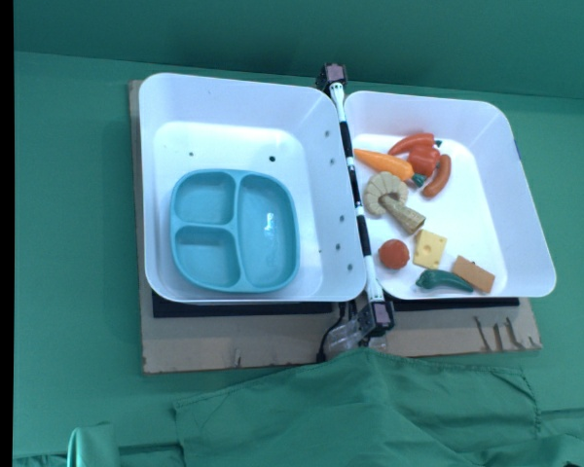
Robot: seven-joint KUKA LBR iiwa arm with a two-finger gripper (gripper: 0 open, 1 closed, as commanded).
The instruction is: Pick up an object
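The right bin (511, 207) holds several toy foods. An orange carrot (383, 163) lies near the divider, with a red pepper (419, 151) and a red sausage (436, 175) beside it. A beige mushroom (389, 198) sits mid-bin. Lower down are a red tomato (394, 253), a yellow cheese wedge (429, 249), a green pepper (443, 280) and an orange block (473, 273).
The left bin (161, 105) holds a light blue divided plate (235, 230). A black and white rod (353, 188) runs between the bins. Both bins rest on a cardboard base (224, 353). Green cloth (370, 412) bunches up at the front.
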